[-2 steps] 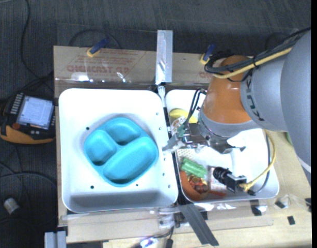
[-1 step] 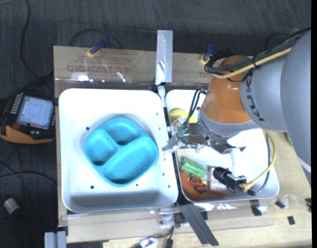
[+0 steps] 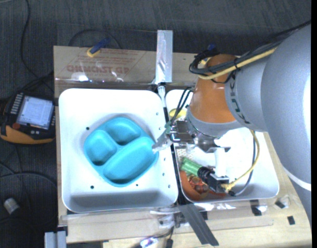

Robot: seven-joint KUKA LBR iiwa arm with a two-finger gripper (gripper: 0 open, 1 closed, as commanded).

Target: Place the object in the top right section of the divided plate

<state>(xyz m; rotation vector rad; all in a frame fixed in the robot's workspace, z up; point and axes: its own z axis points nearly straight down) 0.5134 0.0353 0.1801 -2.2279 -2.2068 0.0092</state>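
Overhead slanted camera view of a counter carrying two shallow white bins side by side.

The left bin holds a blue divided plate, turned at an angle. It has two smaller sections toward the upper left and one large section toward the lower right.

A large grey arm with an orange band reaches in from the right and covers most of the right bin. Its gripper sits at the wall between the two bins, with a pale metal tip just beside the plate's right rim. The wrist hides much of it, so it is impossible to tell whether the jaws are released or clenched, or whether they hold anything.

In the near left corner of the right bin, partly under the wrist, lies a green object. Beside it is a reddish-brown object whose shape is hard to make out. Both are apart from the plate.

Behind the bins lies a clear plastic bag with red lettering. On the dark floor to the left sits a handheld device with a lit screen.
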